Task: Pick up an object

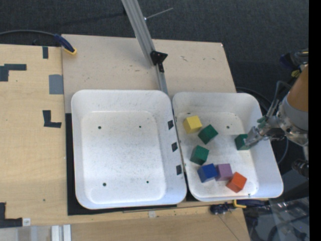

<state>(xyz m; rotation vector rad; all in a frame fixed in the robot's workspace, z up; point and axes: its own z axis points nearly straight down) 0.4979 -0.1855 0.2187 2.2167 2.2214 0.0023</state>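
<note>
My pincer (249,139) sits at the right side of the right-hand bin (251,102), reaching in from the right. Its tips are down at a dark green cube (241,142), which lies against the bin's right inner slope. The tips touch or overlap the cube's right side, but I cannot tell whether they are spread or closed, nor whether the cube sits between them.

I judge this to be the grasping step: I am at the object, and the lift is not yet done. The next move calls for closing squarely on two opposite faces of the cube, then rising straight up, clear of the bin wall just beside it. The slope there could let the cube slide or tip.

The cube is small, dark green, with flat faces and sharp edges, partly hidden by my tips.

Further left in the same bin lie a yellow cube (192,124), a second green cube (207,133) just beside it, and a third green cube (199,154) below. Toward the near edge sit a blue cube (206,172) touching a purple cube (224,170), with an orange cube (236,182) just beside that.

The left-hand bin (120,97) adjoins it, both resting on the wooden table (30,149).
</note>
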